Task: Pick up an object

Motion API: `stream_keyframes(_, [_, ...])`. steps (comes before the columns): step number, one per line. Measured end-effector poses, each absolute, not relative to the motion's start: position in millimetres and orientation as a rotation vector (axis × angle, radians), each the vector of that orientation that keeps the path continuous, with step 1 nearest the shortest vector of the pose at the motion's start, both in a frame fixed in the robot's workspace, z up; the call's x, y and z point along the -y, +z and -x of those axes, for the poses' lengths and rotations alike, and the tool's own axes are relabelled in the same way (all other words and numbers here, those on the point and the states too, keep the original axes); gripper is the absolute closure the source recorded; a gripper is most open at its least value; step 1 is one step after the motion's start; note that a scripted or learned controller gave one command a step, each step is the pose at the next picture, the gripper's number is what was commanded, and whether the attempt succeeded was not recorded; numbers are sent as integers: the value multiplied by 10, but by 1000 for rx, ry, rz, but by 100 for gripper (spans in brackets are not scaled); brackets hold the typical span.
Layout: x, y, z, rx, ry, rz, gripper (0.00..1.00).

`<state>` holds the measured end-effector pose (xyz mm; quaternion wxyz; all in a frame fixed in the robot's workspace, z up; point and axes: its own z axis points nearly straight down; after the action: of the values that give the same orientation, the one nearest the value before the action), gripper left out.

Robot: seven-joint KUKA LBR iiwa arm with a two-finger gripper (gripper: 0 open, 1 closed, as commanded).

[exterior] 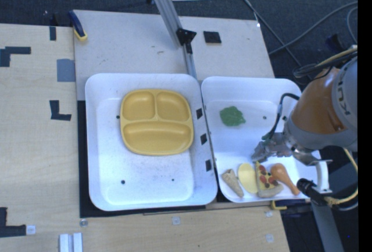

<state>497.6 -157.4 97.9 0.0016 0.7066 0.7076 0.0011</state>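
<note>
Gripper (263, 152) sits low in the right bin (251, 87), just above the food cluster at the bin's near edge; cannot tell its state. Yellow divided plate (157, 121) in the left bin (104, 146). Green piece (232, 116) up-left of gripper, apart. Pizza slice (267, 180), drumstick (283, 176), yellow slice (248, 177) directly below it.

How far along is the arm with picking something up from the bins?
Nothing looks picked up yet. The hand is low in the right bin, just above the cluster of toy food at the bin's near edge, and I see no item between its fingers. The green piece lies untouched farther back, and the yellow divided plate sits in the left bin. Grasping and lifting are left.
</note>
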Motion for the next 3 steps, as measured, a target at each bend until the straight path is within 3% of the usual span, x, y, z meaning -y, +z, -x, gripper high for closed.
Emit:
stream_keyframes(2, [1508, 2031, -4911, -2221, 2, -2217, 100])
stream_keyframes(3, [1038, 1956, -5114, -2230, 0, -2216, 100])
